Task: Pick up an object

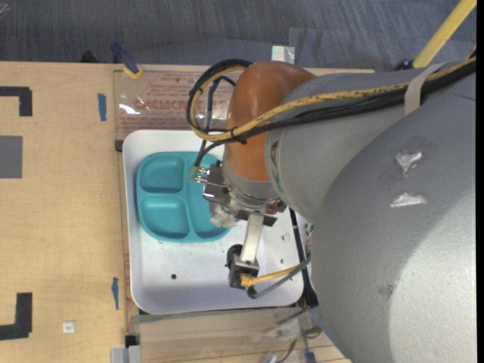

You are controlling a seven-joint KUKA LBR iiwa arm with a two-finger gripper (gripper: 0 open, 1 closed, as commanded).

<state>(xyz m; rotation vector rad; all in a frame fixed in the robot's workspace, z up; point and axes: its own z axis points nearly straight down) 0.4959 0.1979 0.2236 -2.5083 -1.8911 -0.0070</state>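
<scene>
A teal divided tray [168,195] with three compartments lies in the upper left of the white bin [189,286]. The arm's wrist, with its orange band, hangs over the tray's right side and hides that edge. My gripper [221,216] sits low at the tray's lower right corner, mostly covered by the wrist. Whether anything is between its fingers is hidden.
The bin's bare white floor stretches below the tray toward the front rim, with a small dark speck [174,277] on it. A tan board [60,203] with black marks lies to the left of the bin. The arm covers the right half of the view.
</scene>
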